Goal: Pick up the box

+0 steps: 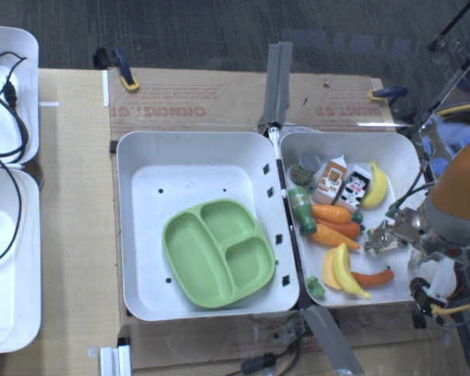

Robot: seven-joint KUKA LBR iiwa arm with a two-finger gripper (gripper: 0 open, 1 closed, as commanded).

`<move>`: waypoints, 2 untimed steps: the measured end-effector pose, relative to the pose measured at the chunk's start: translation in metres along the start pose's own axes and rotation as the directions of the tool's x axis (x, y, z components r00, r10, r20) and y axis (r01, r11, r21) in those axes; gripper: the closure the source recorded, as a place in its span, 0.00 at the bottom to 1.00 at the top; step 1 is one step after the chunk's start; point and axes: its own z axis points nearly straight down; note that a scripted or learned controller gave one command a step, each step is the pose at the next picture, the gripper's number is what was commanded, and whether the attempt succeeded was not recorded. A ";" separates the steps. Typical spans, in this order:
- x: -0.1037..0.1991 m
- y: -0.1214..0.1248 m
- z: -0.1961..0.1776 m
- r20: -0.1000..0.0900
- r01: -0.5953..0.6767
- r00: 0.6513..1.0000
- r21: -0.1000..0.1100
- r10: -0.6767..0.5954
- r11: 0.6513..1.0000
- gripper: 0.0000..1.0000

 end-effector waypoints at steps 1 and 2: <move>0.000 0.000 0.000 0.000 0.000 1.000 0.000 0.000 1.000 0.00; 0.000 0.000 -0.008 0.000 -0.001 1.000 0.002 0.001 1.000 1.00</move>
